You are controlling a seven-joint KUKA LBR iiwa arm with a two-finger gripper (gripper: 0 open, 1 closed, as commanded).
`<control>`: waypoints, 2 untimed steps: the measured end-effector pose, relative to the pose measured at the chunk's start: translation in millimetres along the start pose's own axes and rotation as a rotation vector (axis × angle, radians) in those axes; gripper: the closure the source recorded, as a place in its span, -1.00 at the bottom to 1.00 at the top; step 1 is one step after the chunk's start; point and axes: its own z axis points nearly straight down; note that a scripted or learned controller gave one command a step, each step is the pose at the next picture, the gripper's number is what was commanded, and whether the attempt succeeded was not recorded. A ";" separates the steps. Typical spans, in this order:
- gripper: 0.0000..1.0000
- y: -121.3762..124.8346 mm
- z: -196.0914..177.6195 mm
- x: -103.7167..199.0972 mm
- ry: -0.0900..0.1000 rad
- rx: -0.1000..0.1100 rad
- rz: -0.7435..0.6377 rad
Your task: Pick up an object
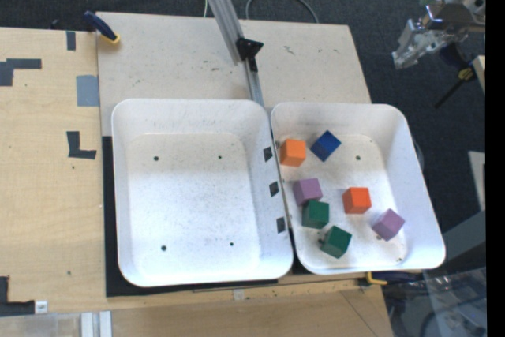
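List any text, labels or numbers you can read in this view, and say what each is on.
None can be read.
The cubes in the right bin, such as the blue cube and the orange cubes, have plain faces.
The dark marks on the divider between the bins are too small to read.
The grey tape on the bench bears no writing.

No readable text, labels, brands, numbers or signs anywhere.

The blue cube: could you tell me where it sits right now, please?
The blue cube lies in the right bin, toward its far side, just right of an orange cube and above a purple cube.
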 end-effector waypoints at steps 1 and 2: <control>-1.00 -1.6 0.5 -5.2 -0.003 0.002 0.008; -1.00 -1.5 0.6 -5.1 -0.003 0.002 0.008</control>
